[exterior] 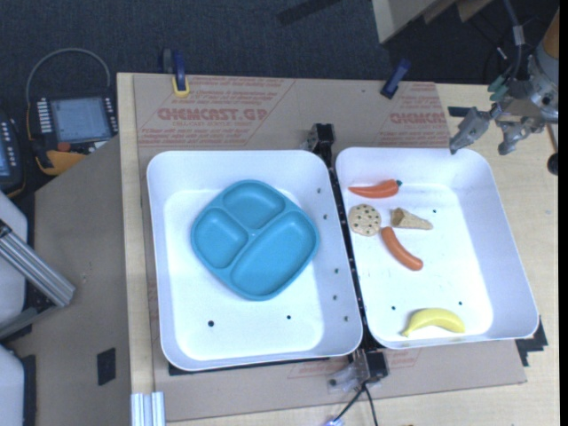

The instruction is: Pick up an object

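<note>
Claw [486, 137] open, chili pepper [374, 188] well apart

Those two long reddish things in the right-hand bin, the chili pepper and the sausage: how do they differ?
The chili pepper has a green stem and tapers; the sausage is blunt at both ends. The pepper lies crosswise near the bin's far side; the sausage lies diagonally, nearer the middle. Both are reddish-orange toy foods.

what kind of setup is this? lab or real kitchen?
Likely a robot lab bench, not a kitchen: two white bins clamped on a board, toy food like a banana, a pendant-like screen device beside it.
</note>
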